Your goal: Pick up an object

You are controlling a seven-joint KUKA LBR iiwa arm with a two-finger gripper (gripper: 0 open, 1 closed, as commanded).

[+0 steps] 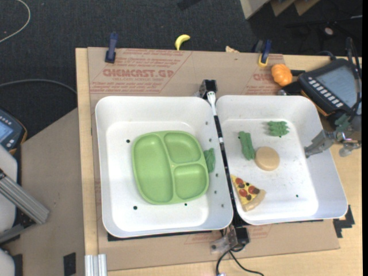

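Observation:
The right bin [322, 209] holds a tan round biscuit [267, 158], a green pickle-shaped piece [247, 145], a green leafy piece [278, 129] and a pizza slice [248, 192]. In the left bin [112, 211] a green divided plate [169, 167] lies flat, with a small green piece [210, 159] beside its right rim. My gripper [329, 144] hangs at the right bin's right wall, well to the right of the biscuit, and nothing shows in it.
A black divider strip [217, 131] runs between the bins. An orange toy [281, 74] and a dark keypad device [330, 88] lie behind the right bin. A small yellow banana [181, 40] rests past the board's far edge, near two blue clamps [111, 47].

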